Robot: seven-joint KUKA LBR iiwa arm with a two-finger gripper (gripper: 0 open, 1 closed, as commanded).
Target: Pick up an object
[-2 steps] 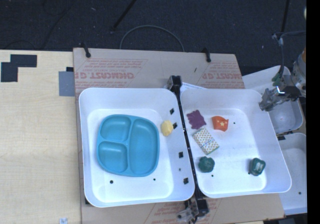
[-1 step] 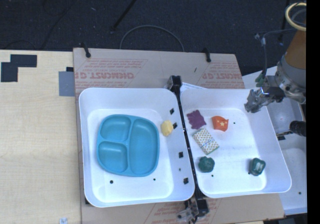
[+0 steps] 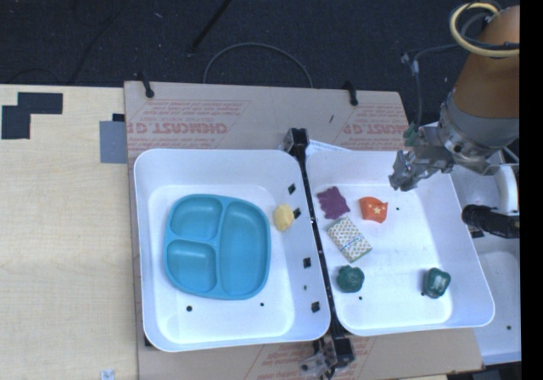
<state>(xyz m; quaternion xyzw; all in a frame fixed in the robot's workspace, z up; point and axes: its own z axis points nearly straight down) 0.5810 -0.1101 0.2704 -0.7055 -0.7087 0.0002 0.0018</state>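
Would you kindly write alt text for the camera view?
A grey arm's gripper hovers over the right white bin, above a purple scrap, orange piece and patterned box. The left white bin holds a blue divided plate.

Arm (image 3: 488,56) cropped at right edge

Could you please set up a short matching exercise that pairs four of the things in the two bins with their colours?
Things:
1. divided plate
2. small lump beside the plate
3. flat piece near the bin divider
4. piece with a star mark

Colours:
A. orange
B. yellow
C. blue
D. purple

Pairs: 1-C, 2-B, 3-D, 4-A
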